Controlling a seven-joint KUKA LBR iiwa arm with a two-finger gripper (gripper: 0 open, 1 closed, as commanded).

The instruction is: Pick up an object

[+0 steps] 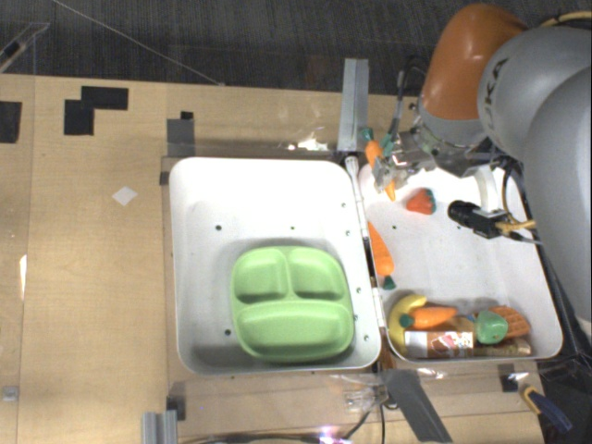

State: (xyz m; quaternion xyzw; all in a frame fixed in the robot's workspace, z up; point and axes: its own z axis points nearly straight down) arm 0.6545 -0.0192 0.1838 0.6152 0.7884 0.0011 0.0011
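Reaching tool (pixel 393 160) low over right bin's (pixel 481 266) far-left corner.

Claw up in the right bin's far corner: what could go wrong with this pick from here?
1. The claw sits tight against the right bin's far-left corner, so it may strike the wall or the divider.
2. The red toy lies apart from it on the bin floor; closing here may catch nothing.
3. The carrot lies along the left wall, hard to straddle.
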